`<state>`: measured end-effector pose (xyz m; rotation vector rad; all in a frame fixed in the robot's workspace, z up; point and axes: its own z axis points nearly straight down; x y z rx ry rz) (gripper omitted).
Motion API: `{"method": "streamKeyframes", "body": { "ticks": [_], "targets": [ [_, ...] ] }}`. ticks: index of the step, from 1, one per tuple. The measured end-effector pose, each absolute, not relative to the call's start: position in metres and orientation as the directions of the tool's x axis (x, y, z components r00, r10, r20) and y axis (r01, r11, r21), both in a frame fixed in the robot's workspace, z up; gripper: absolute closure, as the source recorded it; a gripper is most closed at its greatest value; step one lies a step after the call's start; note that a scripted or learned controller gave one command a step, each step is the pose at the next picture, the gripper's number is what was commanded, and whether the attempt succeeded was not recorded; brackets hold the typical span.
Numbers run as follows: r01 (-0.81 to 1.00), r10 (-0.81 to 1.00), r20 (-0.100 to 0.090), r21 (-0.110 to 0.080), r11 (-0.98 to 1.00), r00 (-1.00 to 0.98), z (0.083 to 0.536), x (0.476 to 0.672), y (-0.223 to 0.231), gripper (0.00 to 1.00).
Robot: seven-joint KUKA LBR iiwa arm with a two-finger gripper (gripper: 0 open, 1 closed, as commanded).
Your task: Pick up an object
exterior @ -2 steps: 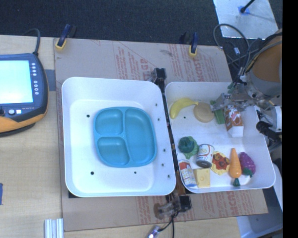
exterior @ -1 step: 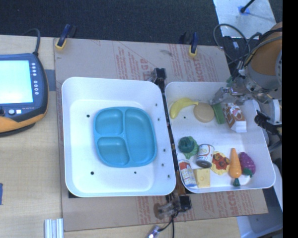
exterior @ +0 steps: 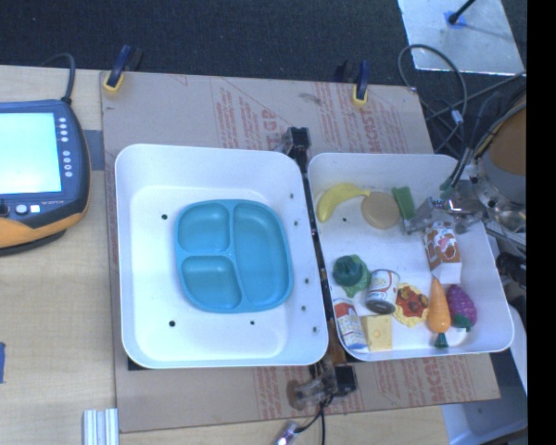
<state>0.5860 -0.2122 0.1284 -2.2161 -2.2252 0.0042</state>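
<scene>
Nearest the camera, along the bottom edge of the right bin (exterior: 500, 341), lie a small can with a red and white label (exterior: 347, 324), a yellow cheese wedge (exterior: 379, 332) just beside it, a pizza slice (exterior: 411, 304) and a carrot (exterior: 438, 309) whose long axis runs nearly up and down the frame, orange tip toward the top, green stub at the bottom. A bunch of purple grapes (exterior: 461, 304) touches the carrot's right side. A little higher sit a green broccoli head (exterior: 350, 273) and a tin can on its side (exterior: 382, 291), its open end facing the lower right. No writing on any label is sharp enough for me to read.

Higher still, a red and white packet (exterior: 442, 250) stands with its long axis up and down the frame, directly below my gripper (exterior: 442, 208), which hovers over the upper right part of that bin. I cannot tell how my fingers stand, and I see nothing between them. To the left of my gripper are a green block (exterior: 404, 202), a tan round piece (exterior: 382, 210) and a banana (exterior: 338, 197), curved, lying roughly left to right.

The left bin (exterior: 148, 341) holds a blue divided plate (exterior: 233, 254). At the far left edge rests a teach pendant (exterior: 28, 170) with a pale screen.
</scene>
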Motion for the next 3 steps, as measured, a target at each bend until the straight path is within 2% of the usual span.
{"method": "streamKeyframes", "body": {
  "ticks": [1, 2, 3],
  "targets": [
    [1.000, 1.000, -0.001, -0.002, 0.005, -0.005, 0.092, 0.549, -0.212, 0.00],
    [1.000, 1.000, -0.004, -0.003, 0.007, -0.007, 0.103, 0.550, -0.214, 1.00],
    [1.000, 1.000, 0.000, -0.002, 0.006, -0.006, 0.184, 0.542, -0.163, 1.00]
  ]
}}
